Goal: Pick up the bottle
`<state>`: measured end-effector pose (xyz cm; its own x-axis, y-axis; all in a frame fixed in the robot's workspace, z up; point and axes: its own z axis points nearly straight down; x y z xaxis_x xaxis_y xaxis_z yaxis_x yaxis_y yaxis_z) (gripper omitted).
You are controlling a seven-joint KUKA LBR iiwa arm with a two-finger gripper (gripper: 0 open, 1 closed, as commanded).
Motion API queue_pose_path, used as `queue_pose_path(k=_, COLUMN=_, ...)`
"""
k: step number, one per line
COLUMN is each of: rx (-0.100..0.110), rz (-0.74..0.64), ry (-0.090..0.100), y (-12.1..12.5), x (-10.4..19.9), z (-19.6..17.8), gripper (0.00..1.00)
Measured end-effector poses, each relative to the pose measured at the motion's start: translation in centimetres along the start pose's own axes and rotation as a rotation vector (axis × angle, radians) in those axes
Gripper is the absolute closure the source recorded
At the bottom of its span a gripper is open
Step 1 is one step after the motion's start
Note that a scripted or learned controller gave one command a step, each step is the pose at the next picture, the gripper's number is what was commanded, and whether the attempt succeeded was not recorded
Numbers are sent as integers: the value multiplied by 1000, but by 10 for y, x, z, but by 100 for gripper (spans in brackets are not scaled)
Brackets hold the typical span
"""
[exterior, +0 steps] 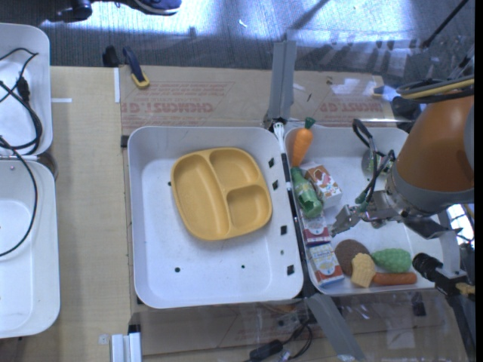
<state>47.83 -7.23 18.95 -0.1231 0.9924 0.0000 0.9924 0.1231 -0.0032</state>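
The bottle [306,193] is green with a printed label and lies on its side along the left wall of the right bin [341,143]. My gripper [349,220] hangs low over the middle of that bin. It is a short way right of and below the bottle, apart from it, just above a brown round toy [347,250]. The grey wrist and the orange band of the arm [441,149] hide the bin's right part.
An orange carrot [300,145], a small strawberry carton [324,182], two more cartons [323,261], a yellow corn piece [363,270], a green leafy toy [392,259] and an orange stick [393,279] crowd the right bin. The left bin [151,225] holds a yellow divided plate [220,192].
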Motion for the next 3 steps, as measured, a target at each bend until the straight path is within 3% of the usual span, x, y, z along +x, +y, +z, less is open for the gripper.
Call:
queue_pose_path(k=1, rx=1, rz=32, ry=1, y=7, x=-29, z=86, gripper=0)
queue_pose_path(k=2, rx=-3, rz=130, ry=4, y=8, x=-31, z=96, gripper=0)
queue_pose_path(k=3, rx=-3, rz=348, ry=1, y=40, x=-27, z=97, gripper=0)
